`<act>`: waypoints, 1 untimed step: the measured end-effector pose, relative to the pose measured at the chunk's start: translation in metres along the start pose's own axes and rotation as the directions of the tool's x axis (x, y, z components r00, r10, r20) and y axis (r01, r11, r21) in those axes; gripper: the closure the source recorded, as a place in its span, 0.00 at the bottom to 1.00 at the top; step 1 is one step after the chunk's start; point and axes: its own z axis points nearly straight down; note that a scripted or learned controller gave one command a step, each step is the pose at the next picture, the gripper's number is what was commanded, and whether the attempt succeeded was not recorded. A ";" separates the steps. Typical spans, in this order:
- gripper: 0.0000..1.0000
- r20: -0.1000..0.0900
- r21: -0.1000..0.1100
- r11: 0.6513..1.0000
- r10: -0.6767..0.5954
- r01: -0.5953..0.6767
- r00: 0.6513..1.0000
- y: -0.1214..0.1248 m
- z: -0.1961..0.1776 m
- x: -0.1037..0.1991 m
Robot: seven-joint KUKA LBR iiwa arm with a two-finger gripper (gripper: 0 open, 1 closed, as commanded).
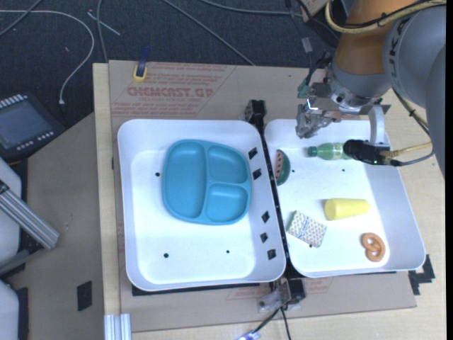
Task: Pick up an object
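My gripper (pixel 308 127) hangs over the far left corner of the right bin (pixel 396 204), with nothing seen between its fingers. Just right of it lies a green bottle (pixel 325 151) on its side. A watermelon slice (pixel 282 167) leans at the bin's left wall. Nearer the front are a yellow block (pixel 346 208), a patterned packet (pixel 308 229) and a pretzel (pixel 373 246). A blue divided plate (pixel 207 182) rests in the left bin (pixel 141 246).
The divider between the two bins (pixel 267 197) runs just left of the gripper. Cables lie on the dark floor beyond the bench. A cardboard sheet (pixel 170 87) sits under the bins at the back.
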 end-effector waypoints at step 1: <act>1.00 0.000 0.000 1.000 0.000 0.000 1.000 0.002 0.005 0.051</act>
